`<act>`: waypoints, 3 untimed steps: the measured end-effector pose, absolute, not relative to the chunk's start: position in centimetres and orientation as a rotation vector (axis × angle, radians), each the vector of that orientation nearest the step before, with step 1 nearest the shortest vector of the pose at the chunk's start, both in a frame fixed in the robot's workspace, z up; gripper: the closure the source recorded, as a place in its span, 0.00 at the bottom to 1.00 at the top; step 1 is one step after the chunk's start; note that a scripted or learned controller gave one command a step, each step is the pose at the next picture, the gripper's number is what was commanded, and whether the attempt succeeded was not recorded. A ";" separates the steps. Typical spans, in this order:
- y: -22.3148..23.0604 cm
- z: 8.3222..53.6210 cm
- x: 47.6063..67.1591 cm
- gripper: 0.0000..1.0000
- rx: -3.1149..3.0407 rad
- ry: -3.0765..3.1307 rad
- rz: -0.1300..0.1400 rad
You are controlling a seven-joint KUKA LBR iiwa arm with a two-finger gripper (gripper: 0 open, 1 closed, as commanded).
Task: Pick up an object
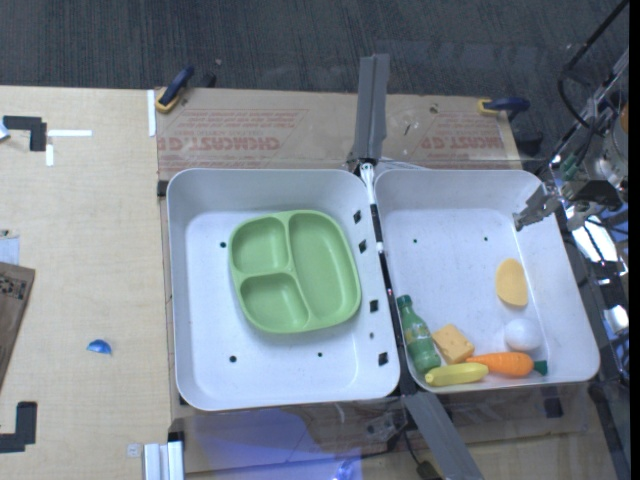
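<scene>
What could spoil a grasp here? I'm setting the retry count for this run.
1. The green toy bottle, tan cheese wedge, yellow banana, orange carrot and white egg crowd the right white bin's front wall, so fingers may hit a neighbour or the wall.
2. The egg may roll.

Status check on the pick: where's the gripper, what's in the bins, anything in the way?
Gripper at right bin's upper right rim, nothing held. Bottle, cheese wedge, banana, carrot, white egg, yellow piece untouched. Left bin holds green divided plate. No obstruction.
</scene>
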State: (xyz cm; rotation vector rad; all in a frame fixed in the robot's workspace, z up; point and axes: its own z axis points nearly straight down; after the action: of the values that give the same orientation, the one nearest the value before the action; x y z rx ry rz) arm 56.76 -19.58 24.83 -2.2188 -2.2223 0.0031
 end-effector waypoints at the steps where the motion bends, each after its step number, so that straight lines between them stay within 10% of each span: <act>1: -22.1 12.0 55.2 0.00 -2.161 -2.276 0.002; 2: -21.7 9.1 55.1 0.00 -1.972 -2.440 -0.006; 3: -21.9 10.1 55.1 1.00 -1.979 -2.440 -0.003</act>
State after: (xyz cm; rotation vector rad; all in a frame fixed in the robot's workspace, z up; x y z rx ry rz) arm 55.14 -21.93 10.11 -1.9790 -2.4395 -0.0029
